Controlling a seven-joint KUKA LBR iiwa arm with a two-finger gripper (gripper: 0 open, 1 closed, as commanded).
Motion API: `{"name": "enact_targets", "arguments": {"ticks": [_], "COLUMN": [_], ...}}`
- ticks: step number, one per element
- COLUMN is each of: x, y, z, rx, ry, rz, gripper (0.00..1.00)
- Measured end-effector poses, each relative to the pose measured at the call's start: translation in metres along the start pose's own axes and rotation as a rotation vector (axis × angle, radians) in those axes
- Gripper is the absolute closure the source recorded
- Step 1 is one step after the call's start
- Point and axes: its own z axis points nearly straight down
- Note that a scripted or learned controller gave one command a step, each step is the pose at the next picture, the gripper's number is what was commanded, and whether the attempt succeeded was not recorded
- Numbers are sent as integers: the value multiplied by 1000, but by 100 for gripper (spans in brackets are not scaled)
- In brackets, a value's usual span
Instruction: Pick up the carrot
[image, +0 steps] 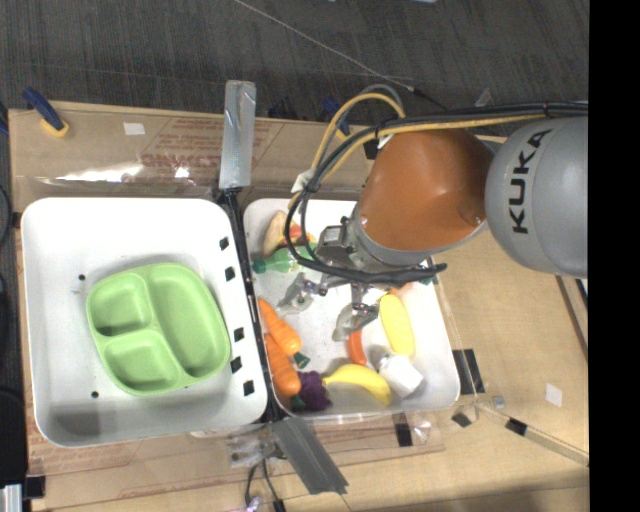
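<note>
The jaws (327, 305) hang low inside the right bin (440, 375), under the arm's orange band (425, 192). Two metal fingers (299, 291) show apart from one another, one toward the left and one toward the near right, so the jaws stand open with a clear gap and bare bin floor between them. Nothing sits between them. The right-hand finger comes down just beside a small orange piece (357, 347) and a yellow oblong fruit (396, 324); whether it touches either one cannot be told.

The carrot (279, 328) lies just left of the jaws, along the left wall of the right bin, slanting from far-left to near-right. A second orange carrot-like piece (284, 375) lies just near of it, against the same wall. At the bin's near edge rest a purple item (313, 390), a banana (357, 381) and a white block (402, 374). At the far-left corner of this bin sit a pale item (275, 231) and something green (275, 264), partly hidden by the arm's cables (345, 125).

The left bin (50, 240) holds a green divided plate (155, 326) with three compartments. Both bins rest on the tan worktop (520, 330), and the grey arm (540, 195) reaches in from the right.
</note>
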Motion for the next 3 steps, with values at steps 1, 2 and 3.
{"name": "enact_targets", "arguments": {"ticks": [1, 2, 3], "x": [46, 60, 49], "y": [27, 39, 14], "z": [80, 91, 96], "rx": [17, 2, 15], "ry": [-10, -1, 1], "rz": [106, 733, 236], "gripper": [0, 0, 0]}}
